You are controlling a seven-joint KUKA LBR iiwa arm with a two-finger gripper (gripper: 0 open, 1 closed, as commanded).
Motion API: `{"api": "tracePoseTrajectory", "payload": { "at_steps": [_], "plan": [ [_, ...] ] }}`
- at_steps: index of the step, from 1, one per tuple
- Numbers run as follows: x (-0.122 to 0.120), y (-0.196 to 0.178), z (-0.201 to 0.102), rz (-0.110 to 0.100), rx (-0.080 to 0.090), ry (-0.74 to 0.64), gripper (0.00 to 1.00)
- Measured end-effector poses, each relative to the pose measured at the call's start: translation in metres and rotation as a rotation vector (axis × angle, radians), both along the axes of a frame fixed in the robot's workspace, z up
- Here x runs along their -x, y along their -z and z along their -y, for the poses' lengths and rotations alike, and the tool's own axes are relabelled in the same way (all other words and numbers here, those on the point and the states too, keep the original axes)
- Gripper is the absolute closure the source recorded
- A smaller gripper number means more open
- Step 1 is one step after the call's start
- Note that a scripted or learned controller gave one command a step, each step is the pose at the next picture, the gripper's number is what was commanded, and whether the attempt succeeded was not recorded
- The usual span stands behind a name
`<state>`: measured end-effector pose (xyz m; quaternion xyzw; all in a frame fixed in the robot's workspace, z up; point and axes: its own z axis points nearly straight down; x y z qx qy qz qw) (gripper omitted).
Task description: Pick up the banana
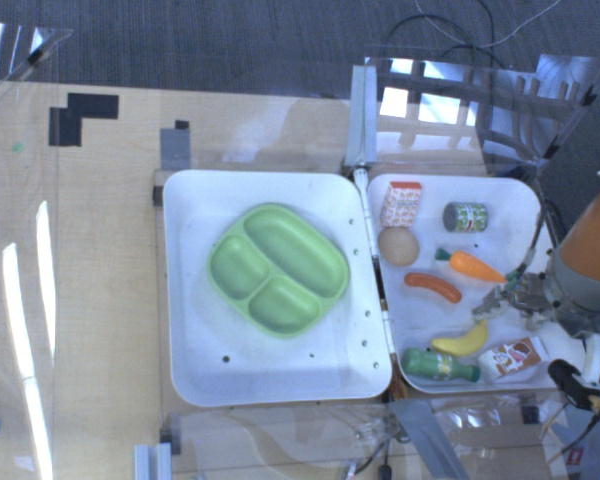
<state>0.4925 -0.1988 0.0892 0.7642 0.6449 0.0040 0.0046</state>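
Banana (461, 341), small curved yellow plastic toy, lies near edge of right white bin (525, 200), beside green bottle (439, 365) | likely light, stiff, slick; pinch mid-curve | gripper (492, 303) just beyond it, fingers spread, holding nothing

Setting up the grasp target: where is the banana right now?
The banana lies in the right bin, near its front edge, just above the green bottle and left of the small carton.

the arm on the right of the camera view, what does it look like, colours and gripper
The arm is a rounded grey body with an orange band above the wrist. Its gripper is a small, dark metallic assembly with thin fingers. Black cables loop near its base.
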Motion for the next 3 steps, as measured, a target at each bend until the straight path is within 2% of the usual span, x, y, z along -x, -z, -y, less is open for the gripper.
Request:
{"api": "tracePoseTrajectory", "payload": {
  "at_steps": [1, 2, 3],
  "plan": [
    [0.000, -0.001, -0.073, 0.005, 0.005, -0.305, 0.00],
    [-0.003, -0.013, -0.074, 0.013, 0.006, -0.307, 1.00],
    [-0.051, -0.072, -0.112, -0.008, 0.000, -0.106, 1.00]
  ]
}}
